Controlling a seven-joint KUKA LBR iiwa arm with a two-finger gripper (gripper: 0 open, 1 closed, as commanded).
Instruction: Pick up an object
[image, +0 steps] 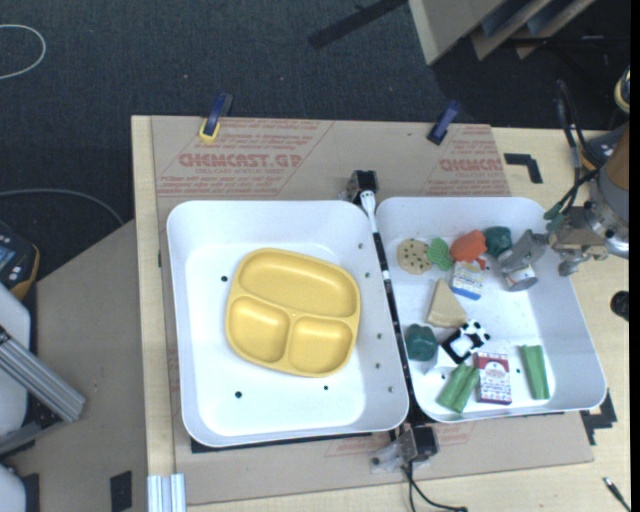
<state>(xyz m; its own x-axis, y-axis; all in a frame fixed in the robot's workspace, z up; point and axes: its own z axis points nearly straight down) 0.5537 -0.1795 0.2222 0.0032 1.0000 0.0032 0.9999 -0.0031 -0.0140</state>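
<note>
Dark carpet around the surface (300, 150). Camera view: gripper (522, 262) over the right bin (570, 330), opening indiscernible, nothing visibly held. Just beside the gripper: orange toy (468, 245), dark green piece (497, 240); judged light, rigid, smooth; best taken across narrow sides.

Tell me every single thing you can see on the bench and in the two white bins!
bins: 2, white, side by side on the bench
divided plate: 1, yellow, middle of the left bin
cookie: 1, tan with dark spots, top of the right bin
leafy toy: 1, green, right of the cookie
round toy: 1, orange, top of the right bin
wedge: 1, tan, middle of the right bin
small box: 1, red, bottom of the right bin
clamps: 2, blue, bench's far edge
gripper: 1, grey, low over the right bin's upper right part
</note>
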